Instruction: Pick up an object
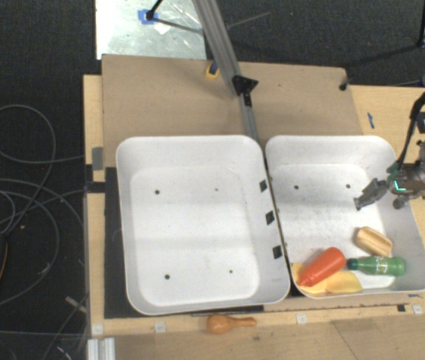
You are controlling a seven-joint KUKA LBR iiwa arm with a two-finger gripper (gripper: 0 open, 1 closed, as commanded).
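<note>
In the right bin [324,156] several objects lie in the near right corner: an orange carrot-shaped toy [322,266], a yellow piece [339,283] under it, a green bottle [378,265] on its side and a tan bread roll [373,240]. My gripper [384,198] hangs over the right side of this bin, just behind the bread roll, apart from it. Its fingers stand open and nothing is between them.
The left bin [190,223] sits beside the right one. A small orange-brown object [231,322] lies on the bench in front of the left bin. A grey pole [223,47] slants over the back of the bench. Cables lie on the floor at left.
</note>
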